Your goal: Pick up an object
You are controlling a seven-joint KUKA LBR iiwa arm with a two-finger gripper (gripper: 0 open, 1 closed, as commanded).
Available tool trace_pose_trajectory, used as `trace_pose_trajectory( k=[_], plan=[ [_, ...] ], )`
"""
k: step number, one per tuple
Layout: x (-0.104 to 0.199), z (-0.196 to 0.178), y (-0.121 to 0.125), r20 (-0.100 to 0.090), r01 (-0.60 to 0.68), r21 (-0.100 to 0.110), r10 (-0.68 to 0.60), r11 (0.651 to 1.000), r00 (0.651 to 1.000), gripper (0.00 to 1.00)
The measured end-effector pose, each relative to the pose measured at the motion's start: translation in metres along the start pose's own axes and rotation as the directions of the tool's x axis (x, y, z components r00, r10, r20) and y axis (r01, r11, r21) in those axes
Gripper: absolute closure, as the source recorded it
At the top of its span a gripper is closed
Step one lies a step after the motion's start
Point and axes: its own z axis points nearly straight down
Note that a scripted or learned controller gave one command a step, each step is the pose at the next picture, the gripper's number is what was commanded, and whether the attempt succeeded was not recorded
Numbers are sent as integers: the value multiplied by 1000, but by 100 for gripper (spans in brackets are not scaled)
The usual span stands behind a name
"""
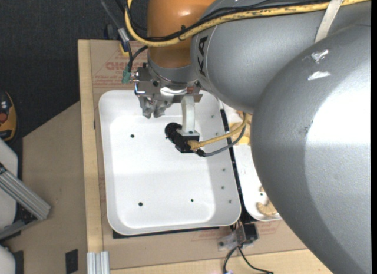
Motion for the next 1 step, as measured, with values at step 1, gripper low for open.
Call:
trace_pose_trajectory(
  k=[1],
  plan=[
    [-2, 111, -51, 2, -4, 2, 4, 1000, 1000, 100]
  ],
)
